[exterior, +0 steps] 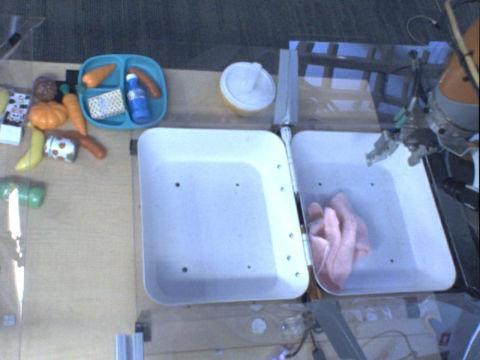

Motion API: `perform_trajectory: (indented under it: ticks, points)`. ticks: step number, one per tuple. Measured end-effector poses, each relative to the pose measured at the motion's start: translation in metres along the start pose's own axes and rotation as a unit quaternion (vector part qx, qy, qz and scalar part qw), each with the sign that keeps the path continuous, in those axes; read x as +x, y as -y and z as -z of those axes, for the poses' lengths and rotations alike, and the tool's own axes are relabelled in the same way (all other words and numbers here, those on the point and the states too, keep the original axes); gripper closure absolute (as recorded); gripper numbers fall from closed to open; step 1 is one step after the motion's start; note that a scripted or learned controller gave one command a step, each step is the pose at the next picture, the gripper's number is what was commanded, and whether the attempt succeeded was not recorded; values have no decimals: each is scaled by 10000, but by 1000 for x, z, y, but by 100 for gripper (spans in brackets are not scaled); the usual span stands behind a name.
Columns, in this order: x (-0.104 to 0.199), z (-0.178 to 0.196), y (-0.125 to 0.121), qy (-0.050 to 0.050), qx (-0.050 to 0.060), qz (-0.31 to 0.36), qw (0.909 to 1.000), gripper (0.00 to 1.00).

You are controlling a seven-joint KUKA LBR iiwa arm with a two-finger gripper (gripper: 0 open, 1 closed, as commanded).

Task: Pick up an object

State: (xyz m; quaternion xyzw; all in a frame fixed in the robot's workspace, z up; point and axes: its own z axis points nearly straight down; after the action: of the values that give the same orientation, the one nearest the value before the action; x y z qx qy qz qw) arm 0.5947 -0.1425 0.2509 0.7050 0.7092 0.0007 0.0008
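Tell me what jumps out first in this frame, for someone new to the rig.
A crumpled pink cloth lies in the right bin, against its left wall. The gripper hangs over that bin's upper right, holding nothing. At upper left, a blue divided plate of toy food sits outside the bins.

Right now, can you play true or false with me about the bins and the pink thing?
1. The pink cloth lies in the right bin. True.
2. The gripper holds the pink cloth. False: it hangs above the bin's far right part, away from the cloth, with nothing between its fingers.
3. The blue divided plate sits inside the left bin. False: it sits on the bench beyond the bin's far left corner.
4. A round white and yellow container stands beyond the bins. True.
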Motion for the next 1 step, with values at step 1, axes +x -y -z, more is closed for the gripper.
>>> perform_trajectory:
  ticks: [1]
  points:
    - [32,-156,39,0,-16,365,9993,0]
